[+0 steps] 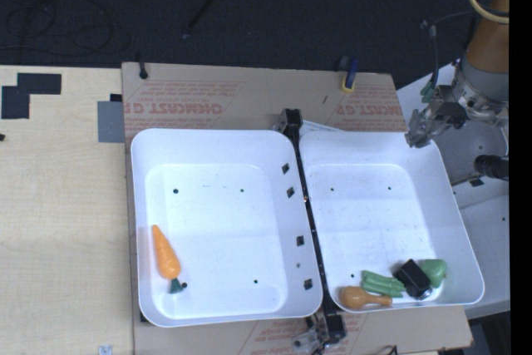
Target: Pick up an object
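Two white bins sat side by side on the desk (58, 204), on a sheet of brown cardboard (249, 96).

Left bin (212, 147): one item, a toy carrot (165, 253), orange with a small green top, lying near the front left corner along the left wall.

Right bin (378, 150): four items, all bunched in the front right corner. One orange-tan pear-shaped toy (362, 298) lay at the front wall. One green bean pod (382, 284) lay just behind it, touching or nearly so. One black block (413, 278) rested against the pod and partly over one green rounded piece (434, 269) at the right wall.

The gripper (424, 127) hung above the back right corner of the right bin, at its rim, well apart from all five items. Nothing was seen between its fingers; whether they were spread or closed could not be told at this size.
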Controlling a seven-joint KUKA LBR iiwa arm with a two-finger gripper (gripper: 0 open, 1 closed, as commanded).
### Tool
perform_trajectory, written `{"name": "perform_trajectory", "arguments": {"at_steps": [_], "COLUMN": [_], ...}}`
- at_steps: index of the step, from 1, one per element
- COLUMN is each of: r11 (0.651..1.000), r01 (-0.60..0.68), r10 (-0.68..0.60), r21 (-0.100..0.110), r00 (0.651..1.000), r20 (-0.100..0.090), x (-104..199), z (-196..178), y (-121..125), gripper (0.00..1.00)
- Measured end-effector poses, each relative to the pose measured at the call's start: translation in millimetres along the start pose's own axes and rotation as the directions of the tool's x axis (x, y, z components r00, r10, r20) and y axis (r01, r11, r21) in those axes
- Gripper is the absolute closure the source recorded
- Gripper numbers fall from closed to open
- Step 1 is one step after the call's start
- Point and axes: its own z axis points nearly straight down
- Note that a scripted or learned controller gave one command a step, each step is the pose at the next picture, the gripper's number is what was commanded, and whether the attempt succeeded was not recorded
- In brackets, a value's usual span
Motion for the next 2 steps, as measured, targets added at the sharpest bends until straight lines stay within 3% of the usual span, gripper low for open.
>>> {"name": "perform_trajectory", "arguments": {"at_steps": [1,2], "r11": [1.000,1.000], "r01": [0.005,-0.001], "r10": [-0.005,0.001], "r21": [-0.010,-0.007], "r00": [1.000,1.000], "r20": [0.000,0.002], "x": [24.2,-27.8], "z": [-48.4,-73.1], "y": [2.1,-33.6], "gripper": [1.00,1.00]}}
